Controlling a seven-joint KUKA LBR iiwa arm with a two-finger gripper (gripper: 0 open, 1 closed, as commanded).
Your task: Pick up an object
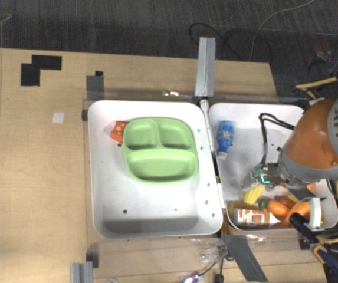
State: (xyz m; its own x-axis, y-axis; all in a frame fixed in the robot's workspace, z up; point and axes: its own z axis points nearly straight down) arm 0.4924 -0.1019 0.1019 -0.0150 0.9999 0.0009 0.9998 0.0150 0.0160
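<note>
Objects crowd the right bin's near wall, so I hover my pincer above them, grip state indiscernible

Two white bins sit side by side: the left holds one green divided plate and one orange item; the right, one blue can, one yellow corn cob, one carrot.

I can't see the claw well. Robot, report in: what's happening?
Arm low over right bin, above the corn and carrot. Nothing seen held. Blue can apart, up-bin. Green tray in left bin.
</note>
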